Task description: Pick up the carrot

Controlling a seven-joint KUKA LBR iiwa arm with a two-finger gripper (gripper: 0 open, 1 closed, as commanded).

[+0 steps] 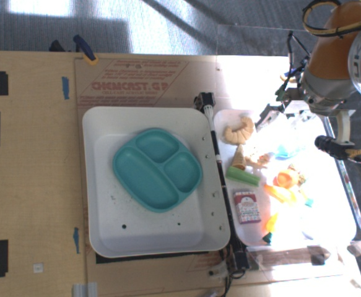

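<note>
The small orange carrot with a green tip (270,223) lies in the right white plastic bin (329,231), toward its near edge. It sits just right of a red-and-white printed card box (247,206). Up from it are a yellow-orange toy piece (280,193) and a rounded orange toy (283,179), and a green stick (243,176) lies beside the wall between the bins. A tan croissant-shaped toy (239,130) rests at the far end.

My gripper (267,116) hangs over that far end, just right of the croissant and well apart from the carrot. Glare washes it out, so I cannot tell how wide it stands.

The left white bin (100,228) holds a teal divided plate (157,169).
</note>
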